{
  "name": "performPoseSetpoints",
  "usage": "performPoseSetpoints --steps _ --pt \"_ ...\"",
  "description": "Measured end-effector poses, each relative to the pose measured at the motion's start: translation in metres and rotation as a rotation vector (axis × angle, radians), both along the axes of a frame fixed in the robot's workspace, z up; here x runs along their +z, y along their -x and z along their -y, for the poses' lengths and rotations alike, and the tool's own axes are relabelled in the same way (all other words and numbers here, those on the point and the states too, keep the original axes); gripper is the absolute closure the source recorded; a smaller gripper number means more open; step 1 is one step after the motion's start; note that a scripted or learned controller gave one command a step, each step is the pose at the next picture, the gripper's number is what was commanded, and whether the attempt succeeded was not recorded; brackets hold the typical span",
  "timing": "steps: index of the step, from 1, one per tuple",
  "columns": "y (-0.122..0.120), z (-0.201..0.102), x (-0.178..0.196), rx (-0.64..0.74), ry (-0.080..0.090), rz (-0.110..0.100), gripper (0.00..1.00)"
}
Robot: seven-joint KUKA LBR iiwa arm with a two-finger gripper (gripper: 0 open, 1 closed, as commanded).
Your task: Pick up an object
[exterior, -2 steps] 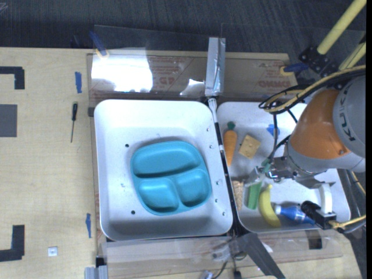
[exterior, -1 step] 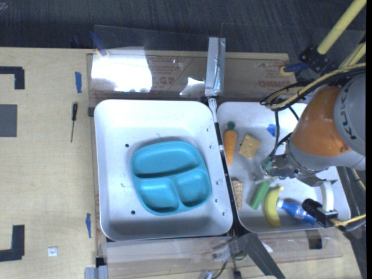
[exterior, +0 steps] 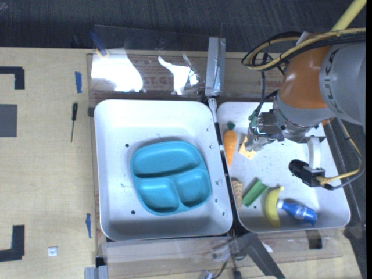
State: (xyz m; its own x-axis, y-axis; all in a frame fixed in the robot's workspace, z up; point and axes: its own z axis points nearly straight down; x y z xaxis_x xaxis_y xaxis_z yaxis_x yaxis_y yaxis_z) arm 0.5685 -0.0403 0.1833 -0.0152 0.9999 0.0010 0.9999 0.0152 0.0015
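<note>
Near edge, right bin (exterior: 343,211): blue bottle (exterior: 297,211) lying beside yellow banana (exterior: 271,204), green block (exterior: 253,192) just left of banana. Left bin (exterior: 110,173): teal divided plate (exterior: 170,176) in middle. Farther back in right bin — orange carrot (exterior: 230,146) against left wall, pale yellow wedge (exterior: 247,150) just beside it. Gripper (exterior: 258,133) low over that wedge; fingers blurred against bin floor, open or closed — cannot tell. Nothing visibly lifted.
</note>
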Motion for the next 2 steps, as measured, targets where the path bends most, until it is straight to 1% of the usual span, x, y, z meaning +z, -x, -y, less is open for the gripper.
performPoseSetpoints --steps 1,2 --pt "0.0077 0.0554 -0.0209 -0.06 0.002 -0.009 1.0" --pt "0.0071 0.054 -0.0203 -0.058 0.001 -0.008 0.0"
